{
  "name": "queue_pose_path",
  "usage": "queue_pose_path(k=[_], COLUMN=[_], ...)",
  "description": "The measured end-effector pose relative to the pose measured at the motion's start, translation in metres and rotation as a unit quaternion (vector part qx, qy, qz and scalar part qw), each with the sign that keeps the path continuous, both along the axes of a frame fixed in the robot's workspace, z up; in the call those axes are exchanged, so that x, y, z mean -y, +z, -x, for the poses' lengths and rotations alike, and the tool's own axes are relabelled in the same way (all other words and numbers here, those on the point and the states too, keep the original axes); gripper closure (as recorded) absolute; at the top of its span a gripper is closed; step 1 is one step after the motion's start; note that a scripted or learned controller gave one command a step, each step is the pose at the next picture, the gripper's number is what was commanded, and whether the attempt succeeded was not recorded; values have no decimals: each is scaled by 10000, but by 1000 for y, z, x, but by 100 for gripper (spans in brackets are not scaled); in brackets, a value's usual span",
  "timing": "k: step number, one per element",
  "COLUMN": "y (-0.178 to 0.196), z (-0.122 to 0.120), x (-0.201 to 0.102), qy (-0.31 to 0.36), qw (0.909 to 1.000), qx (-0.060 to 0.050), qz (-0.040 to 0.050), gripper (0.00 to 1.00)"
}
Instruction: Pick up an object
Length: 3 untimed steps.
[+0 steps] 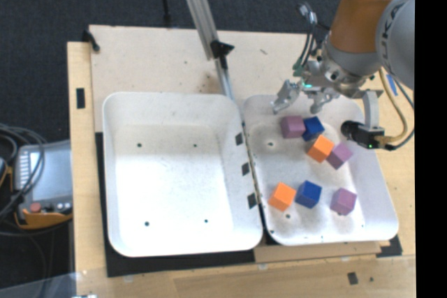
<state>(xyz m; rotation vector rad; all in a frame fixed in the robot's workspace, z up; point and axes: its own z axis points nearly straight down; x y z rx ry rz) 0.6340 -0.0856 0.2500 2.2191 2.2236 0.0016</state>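
Counting right bin [377,220] cubes: three purple, two blue, two orange. End effector [302,100] open, empty, just above purple cube [292,126].

white bins [174,171], purple cubes [292,127], blue cubes [308,193], orange cubes [283,196], orange-banded grey arm [363,10]

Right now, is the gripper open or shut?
Open: the gripper has its two fingers spread apart, nothing between them, above the purple cube.

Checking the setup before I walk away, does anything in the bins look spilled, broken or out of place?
Nothing stands out. All seven cubes sit inside the right bin, loosely scattered, none spilled over the rim. The gripper hangs open above the purple cube at the far end.
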Motion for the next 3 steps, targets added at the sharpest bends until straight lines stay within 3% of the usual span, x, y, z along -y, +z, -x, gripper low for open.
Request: queue_pose_path(k=[1, 3], y=[-55, -155], z=[10, 4], x=[-2, 8], qy=[-18, -28], qw=[10000, 10000], qx=[-27, -15], qz=[12, 13], gripper=[0, 0])
